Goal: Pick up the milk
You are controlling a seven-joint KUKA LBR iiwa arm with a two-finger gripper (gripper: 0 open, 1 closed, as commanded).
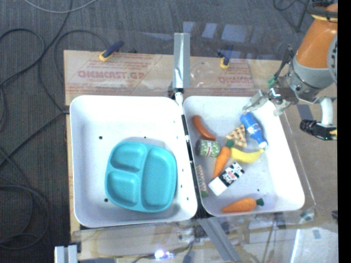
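Observation:
The milk (226,178) is a small white carton with black cow patches. It lies on its side in the right bin (285,193), toward the front middle, between two carrots. My gripper (269,103) hangs over the bin's far right corner, well away from the carton, just above the top of a blue bottle (254,129). Its fingers stand open with nothing between them.
Around the milk lie a carrot (222,160), a banana (247,155), a green can (208,148), a sausage (203,127), a waffle piece (237,133) and a second carrot (241,204). A teal divided plate (141,175) sits in the left bin (88,125).

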